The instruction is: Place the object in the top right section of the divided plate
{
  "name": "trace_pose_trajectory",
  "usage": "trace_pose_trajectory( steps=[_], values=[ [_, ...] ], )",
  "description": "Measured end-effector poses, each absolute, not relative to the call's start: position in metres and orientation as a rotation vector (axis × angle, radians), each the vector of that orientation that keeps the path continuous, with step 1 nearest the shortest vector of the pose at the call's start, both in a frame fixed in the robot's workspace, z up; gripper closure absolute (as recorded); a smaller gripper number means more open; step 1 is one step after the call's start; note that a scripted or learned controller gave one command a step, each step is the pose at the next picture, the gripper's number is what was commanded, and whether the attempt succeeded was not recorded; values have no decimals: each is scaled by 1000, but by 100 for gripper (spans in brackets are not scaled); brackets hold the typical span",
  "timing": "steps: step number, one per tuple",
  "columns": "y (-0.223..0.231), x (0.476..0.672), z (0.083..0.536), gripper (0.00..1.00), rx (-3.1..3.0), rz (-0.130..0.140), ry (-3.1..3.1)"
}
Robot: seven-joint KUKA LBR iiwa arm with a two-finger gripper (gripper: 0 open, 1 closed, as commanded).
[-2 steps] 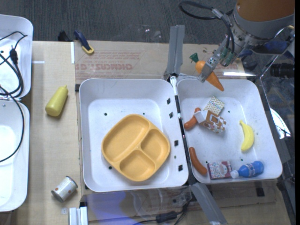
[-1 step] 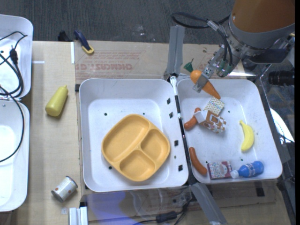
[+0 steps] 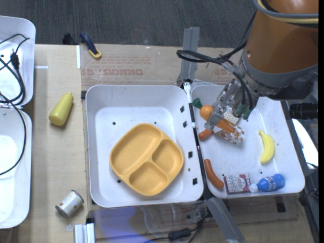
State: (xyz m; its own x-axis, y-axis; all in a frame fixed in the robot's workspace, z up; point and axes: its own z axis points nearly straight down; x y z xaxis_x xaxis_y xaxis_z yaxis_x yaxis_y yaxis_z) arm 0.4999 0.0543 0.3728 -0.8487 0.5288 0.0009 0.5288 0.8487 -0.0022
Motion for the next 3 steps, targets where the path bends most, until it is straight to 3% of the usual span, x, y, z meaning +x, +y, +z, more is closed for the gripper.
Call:
trace_pose_trajectory(
  steps=[1,2,3],
  values=[
    [6,478,291,100,-1200,4,-2901],
    [4,479,347,100,-1375,3,-2825],
    [23,479,321,100,-1204,4,-2900]
  ],
)
